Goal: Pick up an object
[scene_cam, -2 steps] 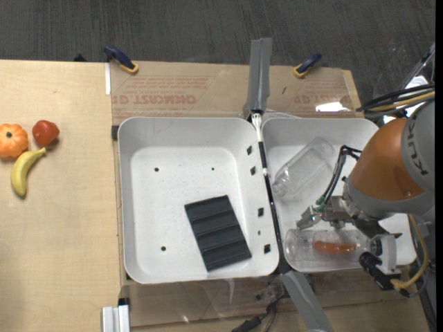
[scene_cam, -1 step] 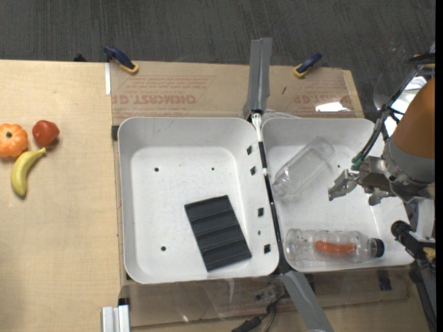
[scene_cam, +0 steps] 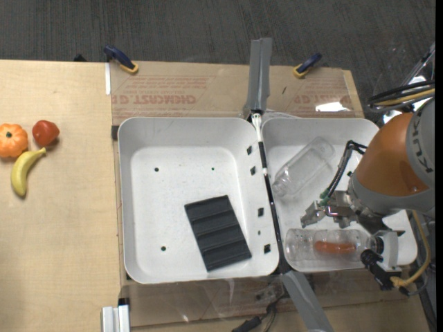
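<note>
- A grey KUKA arm with an orange band reaches into the right-hand bin (scene_cam: 370, 126), its gripper (scene_cam: 320, 211) hanging low between two clear plastic containers.
- Whether the tool is wide, narrow or holding anything cannot be told from this slanted overhead view; the wrist blocks most of it.
- Just below the tool lies a clear bottle (scene_cam: 325, 246) with something orange-red inside, resting on its side against the bin's near wall.
- That bottle's long axis runs roughly left to right across the bin, crosswise to the arm's reach; which end is the neck is hard to say, perhaps the right, where the arm covers it.
- Just above and left of the tool lies a second clear bottle (scene_cam: 301, 168), its long axis running diagonally away from the tool toward the bin's far right.
- To do this step well, the tool probably should settle squarely over the nearer bottle's middle and close across its short width, since smooth round plastic could roll or squirt out of an off-centre pinch.
- Well to the tool's left, in the other bin (scene_cam: 128, 185), lies a dark ribbed block (scene_cam: 217, 232).
</note>
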